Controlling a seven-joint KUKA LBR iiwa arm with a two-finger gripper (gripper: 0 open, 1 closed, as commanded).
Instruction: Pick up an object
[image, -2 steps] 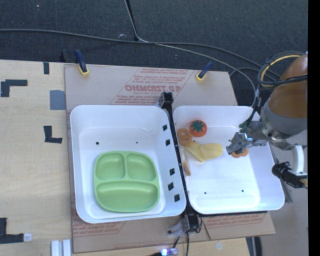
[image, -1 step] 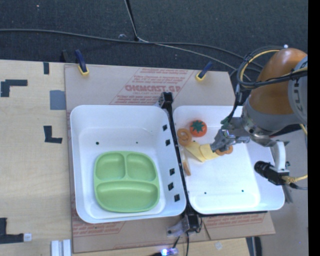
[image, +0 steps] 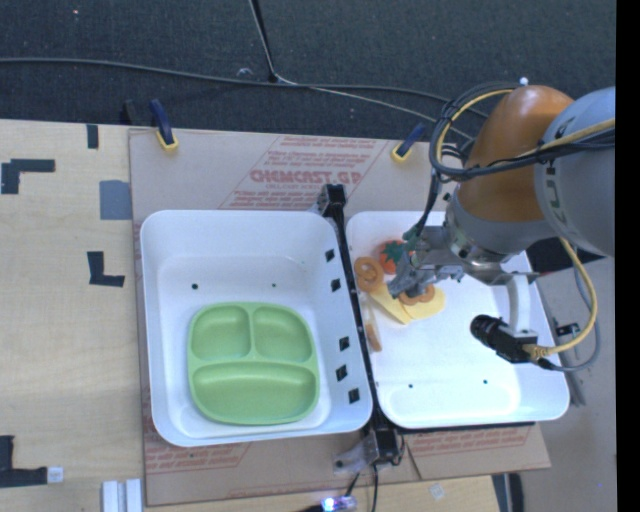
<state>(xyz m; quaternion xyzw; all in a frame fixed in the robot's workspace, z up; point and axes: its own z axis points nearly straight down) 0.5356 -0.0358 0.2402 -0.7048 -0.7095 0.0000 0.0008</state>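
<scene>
camera view: end effector (image: 408, 280) sits low over the far-left part of the right bin (image: 450, 400), right on top of a small clutter of objects. cannot tell if it is open or closed, since the wrist and the clutter hide the tips. nothing is clearly gripped.

directly under and just beside the end effector is a yellow piece (image: 422, 308), flat on the bin floor, poking out on the near side. it looks like the nearest candidate. its long axis seems to run roughly across the view, but part of it is hidden, so that's unsure.

just left of the end effector is an orange ring (image: 367, 270), close to the wall shared by the two bins. just beyond the end effector are red and green bits (image: 393, 250), too small to name. nearer the camera and a little left is a tan stick (image: 372, 335), lying along the shared wall, clear of the rest.

judgement: the target lies straight below, so the move turns on a short drop and close, not a sideways reach. crowding means it may catch two things or none.

further out, well to the left, the left bin (image: 165, 300) holds a green divided plate (image: 253, 362). both bins rest on the worktop (image: 60, 330). there is a single arm (image: 520, 150), so no choice of side.
</scene>
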